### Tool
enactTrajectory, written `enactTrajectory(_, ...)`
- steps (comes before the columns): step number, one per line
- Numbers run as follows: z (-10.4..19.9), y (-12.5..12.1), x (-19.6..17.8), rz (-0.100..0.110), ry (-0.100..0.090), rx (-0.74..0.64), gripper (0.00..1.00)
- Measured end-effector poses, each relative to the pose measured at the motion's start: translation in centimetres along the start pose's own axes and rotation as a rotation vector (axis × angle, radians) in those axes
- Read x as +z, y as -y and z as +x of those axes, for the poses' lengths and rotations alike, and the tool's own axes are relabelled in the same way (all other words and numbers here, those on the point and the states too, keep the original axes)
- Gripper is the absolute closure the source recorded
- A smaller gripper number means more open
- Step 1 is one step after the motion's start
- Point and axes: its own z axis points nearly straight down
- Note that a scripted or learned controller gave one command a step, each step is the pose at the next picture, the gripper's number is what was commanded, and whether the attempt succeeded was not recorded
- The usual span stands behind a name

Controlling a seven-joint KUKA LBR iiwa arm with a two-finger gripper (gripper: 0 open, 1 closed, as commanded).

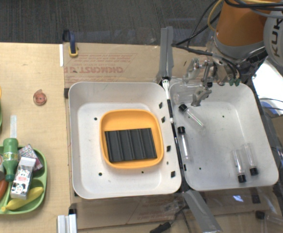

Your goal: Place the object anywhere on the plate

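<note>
- Camera view: the gripper (pixel 199 92) hung low over the rear left part of the right bin (pixel 258 178), at the end of the grey and orange arm (pixel 241 13).
- Its fingers (pixel 197 99) were too small and cluttered to read; I could not tell whether they stood apart or together.
- A clear tube with a black cap (pixel 190 114) lay on the bin floor just below and slightly left of the fingers, probably not held.
- Two more capped tubes (pixel 244 165) lay together well off to the fingers' right, toward the front of the same bin.
- The yellow plate (pixel 130 120), carrying a dark ribbed insert (pixel 131 144), sat in the left bin (pixel 80 144), well to the fingers' left.
- Judgement: the pick step was in hand and nothing was placed yet.
- Next move called for a secure grasp on one tube, then a lift clear of the divider and a carry over to the plate.
</note>
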Motion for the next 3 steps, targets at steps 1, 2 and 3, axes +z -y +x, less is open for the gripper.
enactTrajectory(1,0.0,0.0,0.0,0.000,0.001,0.000,0.00)
enactTrajectory(2,5.2,6.3,-11.8,0.001,0.003,-0.133,0.00)
enactTrajectory(3,5.2,10.4,-10.0,-0.001,0.001,-0.334,0.00)
